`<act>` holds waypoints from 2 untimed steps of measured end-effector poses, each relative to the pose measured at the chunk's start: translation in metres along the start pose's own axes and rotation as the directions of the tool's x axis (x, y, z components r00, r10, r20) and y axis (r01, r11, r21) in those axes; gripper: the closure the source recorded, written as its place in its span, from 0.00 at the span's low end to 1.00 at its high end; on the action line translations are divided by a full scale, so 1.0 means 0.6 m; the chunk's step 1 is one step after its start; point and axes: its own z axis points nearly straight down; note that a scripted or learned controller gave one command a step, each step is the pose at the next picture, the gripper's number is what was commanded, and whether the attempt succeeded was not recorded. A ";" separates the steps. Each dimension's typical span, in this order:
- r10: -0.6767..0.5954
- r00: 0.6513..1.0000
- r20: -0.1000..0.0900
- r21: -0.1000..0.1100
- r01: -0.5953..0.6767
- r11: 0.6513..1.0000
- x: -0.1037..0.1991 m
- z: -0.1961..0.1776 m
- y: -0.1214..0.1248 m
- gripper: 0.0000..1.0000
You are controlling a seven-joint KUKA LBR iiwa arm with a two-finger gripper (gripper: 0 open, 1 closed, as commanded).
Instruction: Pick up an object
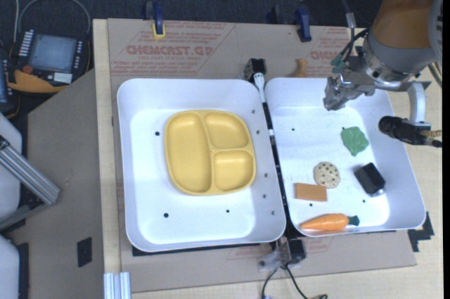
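Setup: two white bins side by side on the bench, left bin (140,171) and right bin (401,178). The arm (408,2) comes in from the right.

Left bin: just a yellow tray (209,151) with three compartments, sitting about mid-bin. Looks like the drop spot if things get moved over, but that's my guess.

Right bin: this is where the pickable stuff is, all bunched toward the near right corner. Green lump (355,140) by the right wall, black block (369,179) just below it, cookie (326,174) more toward the middle, tan slab (310,192) right under the cookie, carrot (329,222) lying along the near edge.

Gripper: the gripper (336,98) hangs over the far half of the right bin, left of the green lump and well apart from everything. Honestly can't tell how the claw is set, it's too small and dark from this angle. Nothing visible in it.

Progress: I'd say nothing is picked yet, every item lies flat on the bin floor.

Likely target: the green lump is nearest, so probably that.

Worry: the carrot hugs the near edge, so a grab there could bump the rim.
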 end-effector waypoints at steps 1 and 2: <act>0.001 1.000 0.000 0.001 -0.001 1.000 0.082 0.019 -0.007 1.00; -0.001 1.000 0.000 -0.003 0.001 1.000 0.174 0.024 0.014 1.00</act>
